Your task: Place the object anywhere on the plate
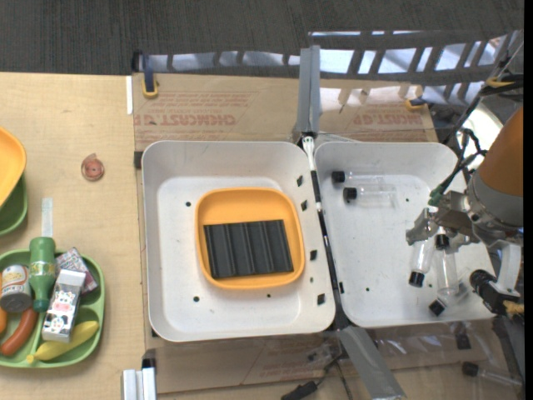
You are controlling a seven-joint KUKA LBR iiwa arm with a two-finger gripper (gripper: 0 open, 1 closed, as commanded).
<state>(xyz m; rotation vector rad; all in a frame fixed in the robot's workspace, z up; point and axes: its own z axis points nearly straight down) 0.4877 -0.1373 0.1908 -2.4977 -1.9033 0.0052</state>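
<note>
Three clear tubes with black caps lie in the right bin [391, 307]. One tube [366, 194] lies crosswise near the bin's back, cap pointing left. Two more [426, 261] slant lengthwise under the hand [440, 238], whose state I cannot tell. The orange plate [248, 207] sits in the left bin [166, 248].

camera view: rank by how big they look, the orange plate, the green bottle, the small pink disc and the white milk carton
1. Orange square plate with the dark ribbed insert, by far the largest.
2. Green plastic bottle.
3. White cow-print milk carton; it looks close to the bottle in size, so their order is unsure.
4. Small pink disc on the wooden table, smallest.
</note>
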